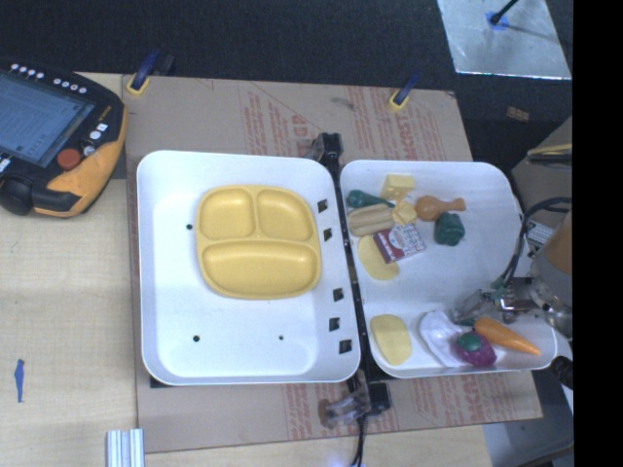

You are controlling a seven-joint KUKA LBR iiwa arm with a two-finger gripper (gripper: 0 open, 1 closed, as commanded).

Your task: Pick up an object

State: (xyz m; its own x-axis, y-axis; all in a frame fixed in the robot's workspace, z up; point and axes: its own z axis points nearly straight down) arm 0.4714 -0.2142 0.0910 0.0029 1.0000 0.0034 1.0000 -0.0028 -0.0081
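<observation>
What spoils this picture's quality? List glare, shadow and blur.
Camera view: glare whitens the left bin floor, strongest toward its near left; the yellow divided plate shows soft highlights; the floor beyond the bench is dark, with one bright pale patch at top right; the gripper and the orange carrot at the right bin look soft and smeared; small toys lack fine detail.

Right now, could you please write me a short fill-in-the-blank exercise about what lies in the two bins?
1. The yellow divided plate lies in the ____ bin.
2. The plate has ____ compartments.
3. The toy carrot lies near the right bin's ____ corner, by the gripper.
4. The carrot touches a ____ toy.

Missing words: left; three; lower right; purple
</observation>
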